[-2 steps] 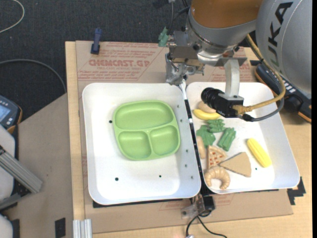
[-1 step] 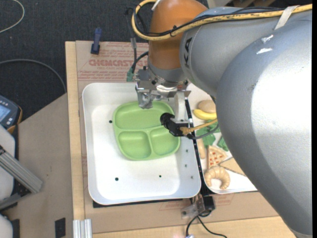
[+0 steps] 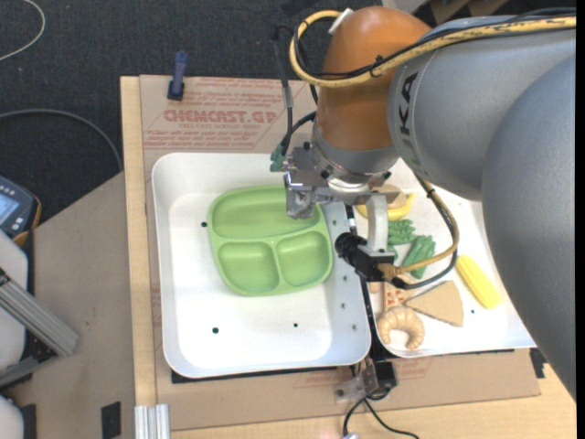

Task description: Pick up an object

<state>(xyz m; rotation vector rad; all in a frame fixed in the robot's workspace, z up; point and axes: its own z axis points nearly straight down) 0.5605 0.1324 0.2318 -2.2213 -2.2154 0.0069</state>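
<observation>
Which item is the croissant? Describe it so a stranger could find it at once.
Start at the right-hand white bin, the one holding the toy food. Go to its near left corner, beside the ridge shared with the other bin. The croissant is the pale tan, ridged, curled piece there, just left of the flat brown wedge, unlike the smooth yellow corn.

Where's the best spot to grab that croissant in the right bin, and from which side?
Probably across the middle of the croissant, its thickest part, coming straight down from above. It lies flat near the bin's front edge, its tips curling, so fingers should close across the narrow width. The bread slice sits close behind, so keep clear of that side.
</observation>
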